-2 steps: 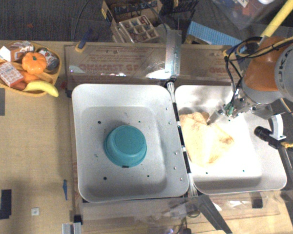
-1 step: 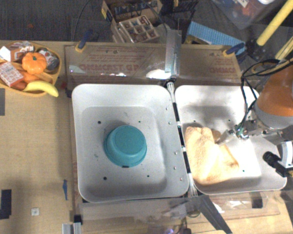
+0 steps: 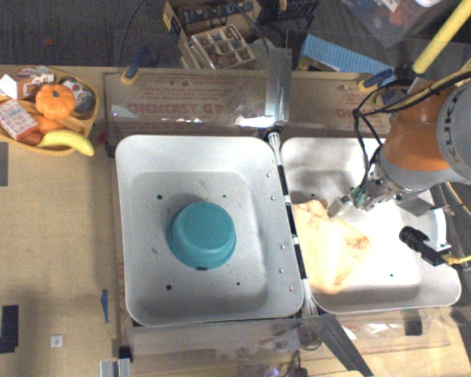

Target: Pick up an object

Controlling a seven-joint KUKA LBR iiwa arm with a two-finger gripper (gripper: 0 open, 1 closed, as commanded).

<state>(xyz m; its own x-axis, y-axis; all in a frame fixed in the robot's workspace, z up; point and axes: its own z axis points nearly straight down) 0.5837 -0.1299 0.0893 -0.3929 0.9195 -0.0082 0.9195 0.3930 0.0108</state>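
A pale cream cloth (image 3: 334, 246) lies crumpled in the left half of the right bin (image 3: 400, 285), against the divider. An upturned teal bowl (image 3: 202, 235) rests in the middle of the left bin (image 3: 141, 159). My gripper (image 3: 350, 202) hangs low over the right bin at the cloth's upper right edge, close to it or touching it. The grey arm with its orange band (image 3: 412, 144) comes in from the right above it. I see nothing lifted off the bin floor.
A yellow plate (image 3: 39, 112) with a banana, a small pumpkin and packets sits on the bench at far left. A black fitting with a cable (image 3: 420, 242) hangs over the right bin's right side. Cardboard walls stand behind both bins.
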